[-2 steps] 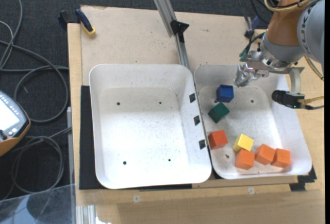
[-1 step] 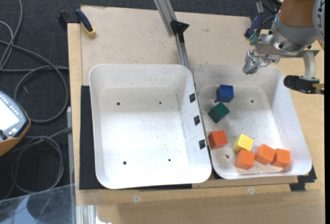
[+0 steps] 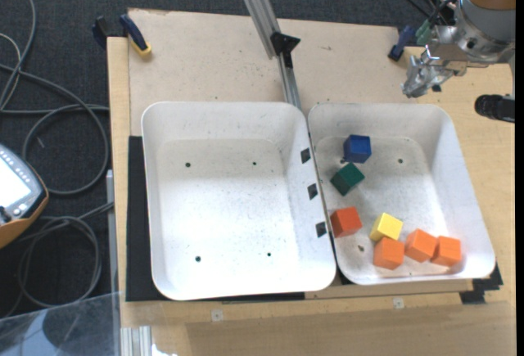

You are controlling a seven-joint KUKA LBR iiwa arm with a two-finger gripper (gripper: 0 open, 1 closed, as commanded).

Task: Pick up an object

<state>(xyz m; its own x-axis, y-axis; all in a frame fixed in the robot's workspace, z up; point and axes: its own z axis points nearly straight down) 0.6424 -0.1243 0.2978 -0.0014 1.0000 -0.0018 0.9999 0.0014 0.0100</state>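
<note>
Above the right bin's (image 3: pixel 455 151) far rim, end effector (image 3: pixel 419 84), grip state unclear.

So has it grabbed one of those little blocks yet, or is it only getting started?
Only starting, it seems. Done: nothing visible; the blue block, green block, yellow block and the orange blocks all lie in the right bin. In hand: the gripper hangs above the bench past that bin's far rim, with no block seen at it. Left: reaching down, gripping one block and lifting it.
</note>
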